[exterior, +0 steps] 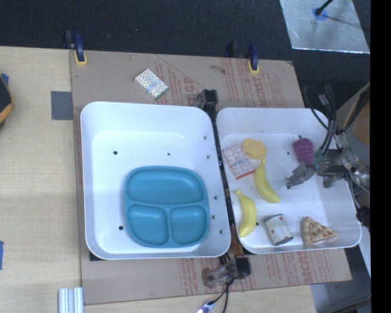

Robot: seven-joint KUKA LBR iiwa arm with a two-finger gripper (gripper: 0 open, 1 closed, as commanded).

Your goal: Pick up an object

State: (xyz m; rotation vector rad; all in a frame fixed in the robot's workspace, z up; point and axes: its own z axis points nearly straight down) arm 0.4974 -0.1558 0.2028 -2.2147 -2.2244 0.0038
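Plainly spread and holding nothing, the claw [316,173] hovers in the right bin [283,115] beside the purple toy [304,150], likely light, rigid, slick plastic, best pinched across its middle.

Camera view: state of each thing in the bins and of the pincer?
Pincer: open, over the right bin, holding nothing.
Blue tray: flat in the left bin, compartments bare.
Two bananas: lying flat, apart.
Purple toy: lying by the pincer, untouched.
Pizza slice: flat, near corner.
Small can: on its side.
Red-and-white packet: flat.
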